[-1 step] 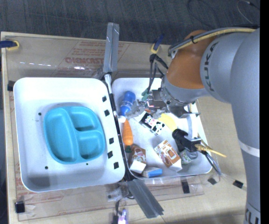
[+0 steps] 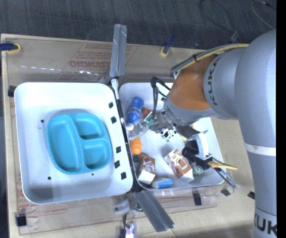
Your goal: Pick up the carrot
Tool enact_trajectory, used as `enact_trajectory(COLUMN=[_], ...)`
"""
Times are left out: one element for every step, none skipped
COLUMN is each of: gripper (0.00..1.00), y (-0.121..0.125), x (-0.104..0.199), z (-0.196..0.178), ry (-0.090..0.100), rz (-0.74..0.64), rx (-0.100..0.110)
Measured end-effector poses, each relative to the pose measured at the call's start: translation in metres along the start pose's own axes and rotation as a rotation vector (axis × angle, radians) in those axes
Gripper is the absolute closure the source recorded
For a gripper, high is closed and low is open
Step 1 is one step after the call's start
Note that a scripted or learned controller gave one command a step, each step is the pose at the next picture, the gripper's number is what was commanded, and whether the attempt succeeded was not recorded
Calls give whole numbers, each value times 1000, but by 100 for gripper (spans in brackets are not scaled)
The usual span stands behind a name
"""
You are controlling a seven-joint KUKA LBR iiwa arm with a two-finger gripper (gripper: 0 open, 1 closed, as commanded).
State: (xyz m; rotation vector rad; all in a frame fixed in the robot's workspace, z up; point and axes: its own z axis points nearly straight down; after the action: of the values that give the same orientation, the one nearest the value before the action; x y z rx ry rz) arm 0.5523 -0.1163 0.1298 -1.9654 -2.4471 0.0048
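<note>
The carrot (image 2: pixel 135 146) is a short orange piece lying in the right bin (image 2: pixel 210 133), close against its left wall. My gripper (image 2: pixel 156 121) is low inside the same bin, up and to the right of the carrot, among a blue bottle and a clear crumpled item. The grey arm with its orange band (image 2: pixel 190 90) covers the bin's upper right part and hides whatever lies under it. Nothing can be made out in the gripper's grasp.
A blue bottle (image 2: pixel 134 108) lies near the bin's top left. Two brown and white cartons (image 2: pixel 146 166) (image 2: pixel 178 163) and a small blue block (image 2: pixel 164 183) sit along the front. The left bin (image 2: pixel 29 182) holds a blue divided tray (image 2: pixel 78 143).
</note>
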Motion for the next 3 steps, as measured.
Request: enact_trajectory(gripper=[0, 0, 100], y=[9, 0, -1], x=[10, -1, 3], z=[-7, 36, 30], ry=[-6, -17, -7], rz=[157, 136, 127], rx=[3, -8, 4])
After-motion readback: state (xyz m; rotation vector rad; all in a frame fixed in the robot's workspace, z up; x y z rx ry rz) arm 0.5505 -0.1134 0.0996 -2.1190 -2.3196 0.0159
